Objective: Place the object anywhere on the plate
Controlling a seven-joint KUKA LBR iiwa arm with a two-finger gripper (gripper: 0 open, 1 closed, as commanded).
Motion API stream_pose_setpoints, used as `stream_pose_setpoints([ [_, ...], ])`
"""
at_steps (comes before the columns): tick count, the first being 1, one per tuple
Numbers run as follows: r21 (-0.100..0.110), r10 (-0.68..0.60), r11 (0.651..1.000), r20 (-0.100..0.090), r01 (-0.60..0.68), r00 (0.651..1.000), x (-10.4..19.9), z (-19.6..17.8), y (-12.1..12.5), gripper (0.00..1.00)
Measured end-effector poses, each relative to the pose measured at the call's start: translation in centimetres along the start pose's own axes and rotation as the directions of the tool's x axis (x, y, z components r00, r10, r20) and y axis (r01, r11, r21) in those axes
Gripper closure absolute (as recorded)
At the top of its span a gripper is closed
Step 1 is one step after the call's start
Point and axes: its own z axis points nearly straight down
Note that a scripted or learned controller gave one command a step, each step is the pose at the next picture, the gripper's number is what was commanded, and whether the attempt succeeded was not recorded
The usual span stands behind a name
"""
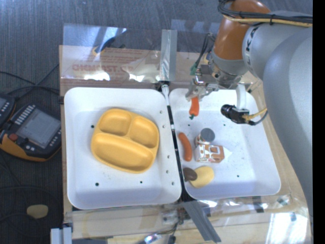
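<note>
A yellow plate (125, 139) with three compartments lies in the left bin (76, 151). Over the back left of the right bin (254, 177), my gripper (197, 95) is shut on a small orange carrot (194, 107). The carrot hangs upright from the fingers with its green end down, just right of the wall between the bins. It is off to the right of the plate and farther back.
Lying in the right bin are a reddish sausage (186, 146), a grey round piece (206, 134), a small white and orange carton (209, 153), a pale yellow lump (204, 176) and a brown piece (189, 174). A handheld controller (28, 131) lies left of the bench.
</note>
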Motion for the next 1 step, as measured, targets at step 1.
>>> stream_pose_setpoints([
  [1, 0.001, 0.001, 1.0, -0.003, -0.001, 1.0, 4.7, 0.04, -5.45, 1.0],
])
